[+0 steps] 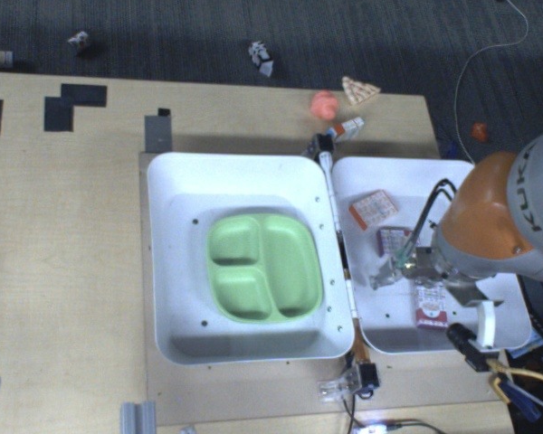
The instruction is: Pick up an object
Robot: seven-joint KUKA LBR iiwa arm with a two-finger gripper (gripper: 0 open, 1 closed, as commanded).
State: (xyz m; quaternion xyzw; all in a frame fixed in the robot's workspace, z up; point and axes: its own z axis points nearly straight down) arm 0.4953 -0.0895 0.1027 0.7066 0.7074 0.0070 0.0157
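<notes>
The arm's wrist hangs low over the right bin, and the gripper sits among loose items there — whether it is apart or together I cannot tell. A red-and-white packet lies just beside it, a small printed card farther up the bin. The likely failure is closing between things — grazing the packet's edge and coming up with nothing.

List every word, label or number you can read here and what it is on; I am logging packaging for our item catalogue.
"KU": dark letters on the grey arm at the view's right edge, cut off there.
Red and white packet in the right bin: print too blurred to read.
Patterned card: too small to read.
Purple packet: unreadable.
</notes>
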